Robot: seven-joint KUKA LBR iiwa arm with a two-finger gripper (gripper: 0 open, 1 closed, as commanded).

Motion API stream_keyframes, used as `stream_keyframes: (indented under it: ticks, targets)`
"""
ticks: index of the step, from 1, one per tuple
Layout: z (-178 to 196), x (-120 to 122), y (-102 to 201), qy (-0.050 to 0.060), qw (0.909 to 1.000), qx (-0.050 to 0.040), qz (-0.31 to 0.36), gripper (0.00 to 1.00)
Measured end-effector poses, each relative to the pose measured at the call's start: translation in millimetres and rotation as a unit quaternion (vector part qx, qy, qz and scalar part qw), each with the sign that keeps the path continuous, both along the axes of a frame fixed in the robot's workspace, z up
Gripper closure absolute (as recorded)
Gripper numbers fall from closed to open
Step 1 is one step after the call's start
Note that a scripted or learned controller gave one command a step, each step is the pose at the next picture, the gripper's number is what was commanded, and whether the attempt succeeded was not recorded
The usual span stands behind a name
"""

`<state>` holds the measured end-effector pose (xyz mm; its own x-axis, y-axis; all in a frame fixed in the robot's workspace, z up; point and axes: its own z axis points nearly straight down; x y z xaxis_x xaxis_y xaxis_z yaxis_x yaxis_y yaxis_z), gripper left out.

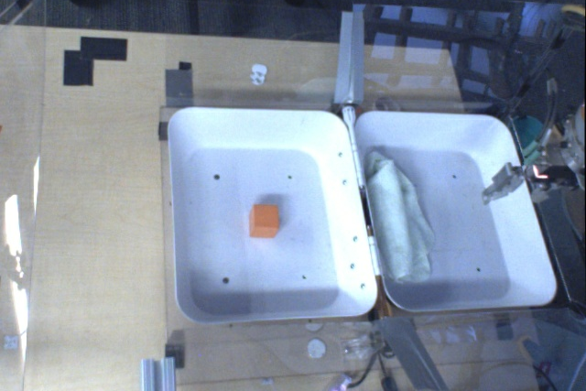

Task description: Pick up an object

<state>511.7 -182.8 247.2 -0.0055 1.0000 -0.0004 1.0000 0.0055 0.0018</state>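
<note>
Well left of claw (502,185): orange cube (265,221), left bin (197,188)

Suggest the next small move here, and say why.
Probably swing the claw left across the right bin toward the cloth. The claw sits at that bin's right rim with nothing between its fingers, and the cloth, lying along the left wall, is nearer than the orange cube in the left bin.
</note>
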Motion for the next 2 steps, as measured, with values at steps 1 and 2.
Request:
stream_keyframes:
  ticks: [1,2]
  targets:
    - [-151.1,20.8,-22.6,-0.002,0.9998,-0.0005,0.021,0.0]
    - [-127.4,43.2,-22.2,-0.001,0.9999,-0.0003,0.013,0.0]
